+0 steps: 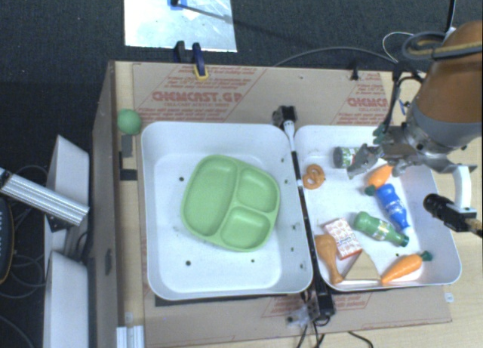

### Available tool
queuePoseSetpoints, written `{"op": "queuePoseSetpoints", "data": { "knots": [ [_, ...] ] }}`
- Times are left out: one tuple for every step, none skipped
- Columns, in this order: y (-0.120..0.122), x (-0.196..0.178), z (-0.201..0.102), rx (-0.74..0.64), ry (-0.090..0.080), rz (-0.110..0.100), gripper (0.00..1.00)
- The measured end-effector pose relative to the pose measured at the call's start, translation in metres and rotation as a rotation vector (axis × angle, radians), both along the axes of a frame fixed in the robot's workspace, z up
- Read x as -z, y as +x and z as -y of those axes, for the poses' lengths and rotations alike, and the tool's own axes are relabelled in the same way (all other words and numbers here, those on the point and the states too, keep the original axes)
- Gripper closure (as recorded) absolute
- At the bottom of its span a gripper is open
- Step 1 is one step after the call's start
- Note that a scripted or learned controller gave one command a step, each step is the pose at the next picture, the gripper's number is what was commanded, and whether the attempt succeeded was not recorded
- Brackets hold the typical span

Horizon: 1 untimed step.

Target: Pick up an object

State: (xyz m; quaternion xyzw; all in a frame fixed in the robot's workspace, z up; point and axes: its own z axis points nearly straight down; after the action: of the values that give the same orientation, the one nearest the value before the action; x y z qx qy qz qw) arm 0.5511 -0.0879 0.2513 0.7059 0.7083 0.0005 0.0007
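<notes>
My gripper (367, 159) hangs over the back of the right bin (445, 263), reaching in from the right. It sits between a small green can (344, 157) on its left and an orange carrot-like piece (379, 176) just below it. Further forward lie a blue bottle (393, 206), a green bottle (380, 228), a second carrot (404, 266), a red-and-white box (343, 238) and a tan drumstick (327, 253). A brown pretzel ring (313, 176) lies near the bin's left wall. I see nothing held.
The left bin (162, 263) holds a green divided plate (231, 203). A green ball (129, 121) rests on the bench beyond that bin's back left corner. A black clip (286, 117) sits where the two bins meet at the back.
</notes>
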Motion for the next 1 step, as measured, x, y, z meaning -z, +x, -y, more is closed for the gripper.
{"op": "queuePoseSetpoints", "data": {
  "knots": [
    [0.0586, 0.0783, 0.0703, 0.003, -0.001, -0.003, 0.00]
  ]
}}
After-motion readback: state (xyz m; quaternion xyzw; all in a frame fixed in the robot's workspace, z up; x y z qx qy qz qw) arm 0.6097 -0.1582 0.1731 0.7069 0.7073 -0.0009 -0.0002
